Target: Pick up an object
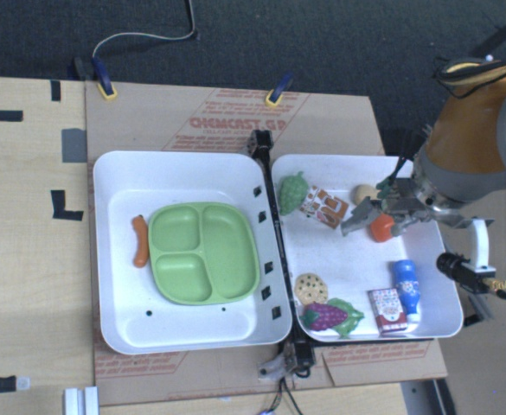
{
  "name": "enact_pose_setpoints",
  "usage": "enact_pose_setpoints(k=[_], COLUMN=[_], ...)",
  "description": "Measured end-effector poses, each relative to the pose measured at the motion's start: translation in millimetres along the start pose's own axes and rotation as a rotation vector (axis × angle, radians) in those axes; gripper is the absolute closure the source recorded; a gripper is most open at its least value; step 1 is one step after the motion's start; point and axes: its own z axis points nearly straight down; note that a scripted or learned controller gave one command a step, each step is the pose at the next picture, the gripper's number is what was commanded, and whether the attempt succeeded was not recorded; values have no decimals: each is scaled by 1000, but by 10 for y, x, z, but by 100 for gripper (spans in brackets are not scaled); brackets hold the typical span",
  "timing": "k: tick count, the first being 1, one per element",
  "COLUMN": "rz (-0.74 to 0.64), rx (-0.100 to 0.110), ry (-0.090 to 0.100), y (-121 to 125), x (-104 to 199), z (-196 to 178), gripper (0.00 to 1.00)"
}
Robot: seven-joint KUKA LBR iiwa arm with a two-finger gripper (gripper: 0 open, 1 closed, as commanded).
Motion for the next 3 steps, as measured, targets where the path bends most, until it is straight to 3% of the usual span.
enact_pose_setpoints(k=[1, 2, 3], rz=[0, -1, 1], rx=[1, -2, -6], ry=[-1, -1, -3], y=[665, 1424, 1109], x=[-176, 151, -157], z=[664, 592, 1448], gripper=[0, 0, 0])
